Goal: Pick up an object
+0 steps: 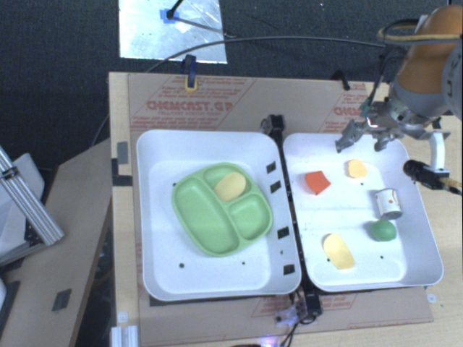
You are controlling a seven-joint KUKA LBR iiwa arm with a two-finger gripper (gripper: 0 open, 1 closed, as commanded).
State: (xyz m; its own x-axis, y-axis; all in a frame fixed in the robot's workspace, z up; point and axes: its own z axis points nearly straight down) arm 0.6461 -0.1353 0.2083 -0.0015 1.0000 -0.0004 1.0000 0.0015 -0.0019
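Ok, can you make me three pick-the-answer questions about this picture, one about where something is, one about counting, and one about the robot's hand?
1. Where is the round yellow lump?
A. on the green divided plate
B. in the right white bin
C. on the floor

2. How many things lie in the right white bin?
A. two
B. five
C. nine

3. What is the grey two-finger gripper doing?
A. holding the orange-red block
B. holding the plate
C. holding nothing, fingers apart

Answers: 1 A, it sits in a plate compartment. 2 B, five lie there. 3 C, nothing between its spread fingers.
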